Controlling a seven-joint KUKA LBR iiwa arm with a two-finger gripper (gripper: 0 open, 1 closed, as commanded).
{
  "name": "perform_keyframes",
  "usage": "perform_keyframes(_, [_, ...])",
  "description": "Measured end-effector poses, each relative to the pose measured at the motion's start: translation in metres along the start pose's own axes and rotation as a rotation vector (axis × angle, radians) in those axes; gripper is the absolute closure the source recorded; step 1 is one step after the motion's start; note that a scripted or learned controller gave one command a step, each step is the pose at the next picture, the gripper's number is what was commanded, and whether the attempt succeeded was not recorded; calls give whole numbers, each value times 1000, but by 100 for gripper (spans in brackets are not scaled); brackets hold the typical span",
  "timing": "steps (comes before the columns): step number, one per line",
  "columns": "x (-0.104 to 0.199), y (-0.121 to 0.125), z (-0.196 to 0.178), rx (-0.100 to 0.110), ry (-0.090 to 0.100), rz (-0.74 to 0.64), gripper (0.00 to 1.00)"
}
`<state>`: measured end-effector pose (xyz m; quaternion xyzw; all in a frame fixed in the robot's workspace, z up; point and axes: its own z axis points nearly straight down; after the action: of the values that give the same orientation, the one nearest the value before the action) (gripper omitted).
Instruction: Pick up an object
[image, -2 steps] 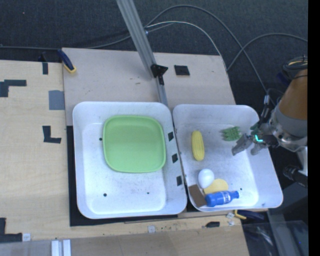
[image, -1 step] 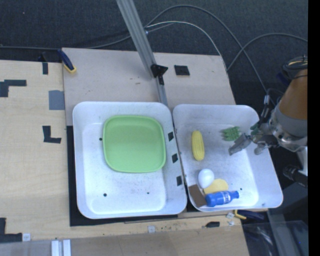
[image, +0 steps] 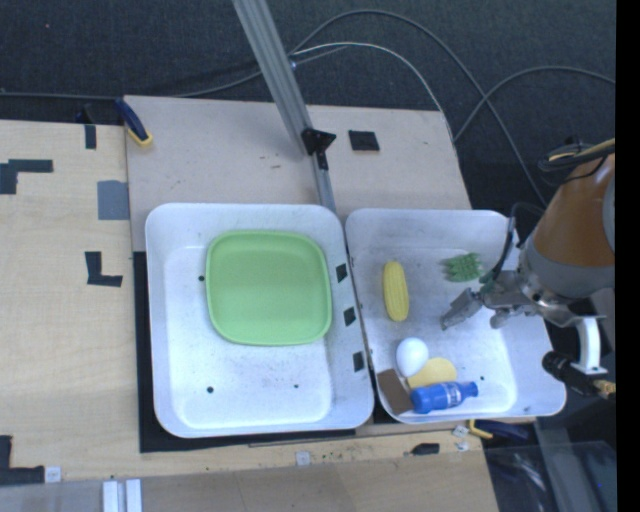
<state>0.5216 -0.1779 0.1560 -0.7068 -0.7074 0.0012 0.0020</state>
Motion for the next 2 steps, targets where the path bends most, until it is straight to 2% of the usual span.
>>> perform_keyframes(1, [4, 4, 61, 2, 1, 0, 0])
perform_keyframes(2, [4, 4, 66, -6, -2, 0, 0])
